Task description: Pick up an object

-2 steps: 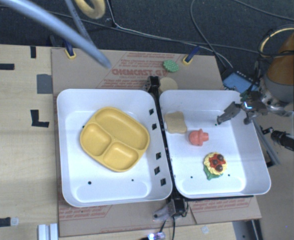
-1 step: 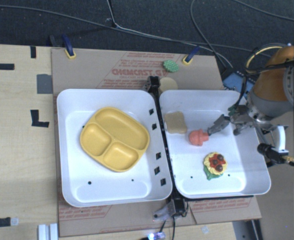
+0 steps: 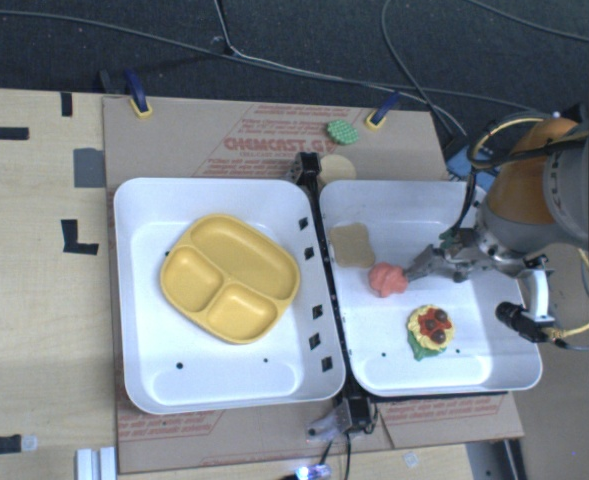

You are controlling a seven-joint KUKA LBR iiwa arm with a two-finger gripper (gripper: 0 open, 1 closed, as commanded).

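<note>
The right bin holds a pink lumpy toy, a tan flat piece and a small yellow-green toy with red spots. My gripper reaches in from the right, its dark fingertips just right of the pink toy and touching or nearly touching it. The fingers look close together, and nothing is seen held between them.
The left bin holds a yellow divided tray. A green and cream object lies on the cardboard behind the bins. Black clips line the divider between the bins. Cables run across the dark floor at the top.
</note>
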